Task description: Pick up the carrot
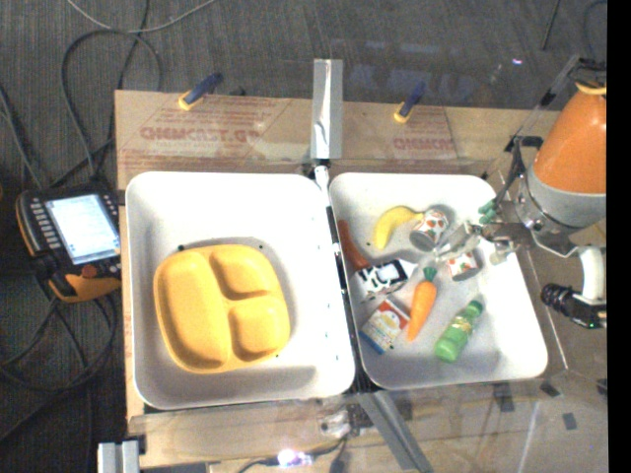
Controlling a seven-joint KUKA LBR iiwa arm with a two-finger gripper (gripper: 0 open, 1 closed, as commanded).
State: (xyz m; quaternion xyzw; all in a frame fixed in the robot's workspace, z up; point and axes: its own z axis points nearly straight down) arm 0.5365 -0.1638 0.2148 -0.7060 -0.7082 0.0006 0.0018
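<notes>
The carrot (422, 306), orange with a small green top, lies nearly upright in the image in the middle of the right bin (513, 363). It sits between a small carton (385, 326) and a green bottle (459, 329). My gripper (476, 238) hangs over the bin's upper right part, up and to the right of the carrot and apart from it. Right below the gripper lies a small red and white item (461, 263). The arm's orange band (582, 146) is at the right edge.
In the right bin there are also a banana (392, 225), a small can (429, 229), a black and white pack (383, 276) and a dark red stick (350, 246) by the left wall. The left bin (148, 205) holds a yellow divided tray (225, 305).
</notes>
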